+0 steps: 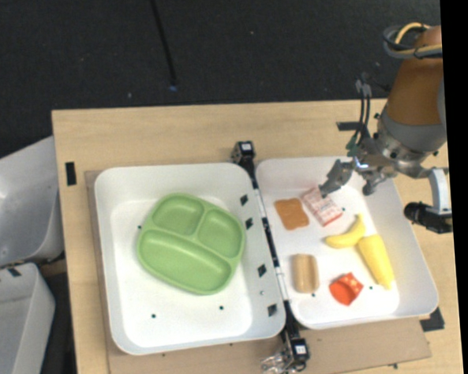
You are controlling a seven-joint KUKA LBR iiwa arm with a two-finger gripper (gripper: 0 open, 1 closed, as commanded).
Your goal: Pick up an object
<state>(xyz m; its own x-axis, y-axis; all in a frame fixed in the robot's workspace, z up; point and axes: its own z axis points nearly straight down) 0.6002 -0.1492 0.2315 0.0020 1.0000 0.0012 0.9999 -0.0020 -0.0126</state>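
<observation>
The camera view looks down on a wooden surface point(175, 126) carrying two white bins: the left bin point(123, 308) holds a green divided plate point(191, 242), and the right bin point(410, 286) holds a toast slice point(291, 213), a red-and-white packet point(321, 206), a banana point(347, 235), a corn cob point(376, 260), a tan bread roll point(304, 272) and a small red object point(345, 288). The end effector point(351, 181) hangs over the right bin's far side with its fingers spread apart and gripping nothing, one fingertip just beside the packet's upper corner.
</observation>
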